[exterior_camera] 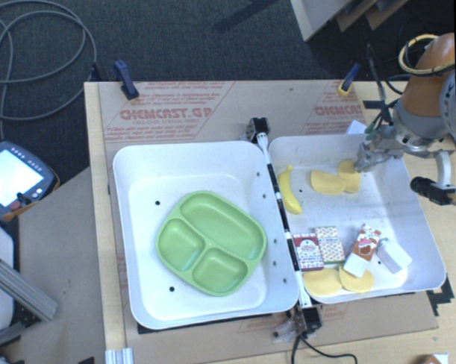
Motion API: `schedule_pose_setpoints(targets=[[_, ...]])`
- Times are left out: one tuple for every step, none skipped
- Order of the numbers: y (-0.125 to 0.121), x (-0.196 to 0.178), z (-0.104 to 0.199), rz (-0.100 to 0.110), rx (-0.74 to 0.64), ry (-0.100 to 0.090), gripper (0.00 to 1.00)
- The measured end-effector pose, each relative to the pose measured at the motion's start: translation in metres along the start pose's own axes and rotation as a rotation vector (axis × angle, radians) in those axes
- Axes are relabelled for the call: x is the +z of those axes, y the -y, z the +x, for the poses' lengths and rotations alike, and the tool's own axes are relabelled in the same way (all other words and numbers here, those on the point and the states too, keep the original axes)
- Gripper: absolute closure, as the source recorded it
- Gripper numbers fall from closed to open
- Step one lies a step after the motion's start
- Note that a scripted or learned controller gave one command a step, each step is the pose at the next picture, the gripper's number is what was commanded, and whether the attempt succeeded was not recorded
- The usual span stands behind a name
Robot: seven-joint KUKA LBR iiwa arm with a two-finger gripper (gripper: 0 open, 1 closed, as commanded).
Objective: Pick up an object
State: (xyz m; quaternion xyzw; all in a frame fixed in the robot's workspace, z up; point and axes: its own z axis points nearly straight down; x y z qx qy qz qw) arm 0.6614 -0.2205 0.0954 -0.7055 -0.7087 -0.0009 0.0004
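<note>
The right bin (408,208) holds a yellow banana (289,190) along its left wall and a pale yellow flat piece (334,183) near its back. Toward the front lie two small red and white cartons (318,250), a red and white packet (368,243), a white block (356,265) and yellow round pieces (343,281). My gripper (364,160) hangs low at the back of this bin, right at the far end of the pale yellow piece. I see nothing held in it.
The left bin (138,173) holds a green divided plate (211,241). A black clamp (259,129) sits where the bins meet at the back. Blue clips (125,78) hold the cardboard sheet's far edge. Cables lie on the floor at upper left.
</note>
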Motion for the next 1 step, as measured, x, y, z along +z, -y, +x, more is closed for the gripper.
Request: schedule_pose_setpoints(targets=[[0.0038, -0.0773, 0.0547, -0.003, 0.003, 0.003, 1.0]])
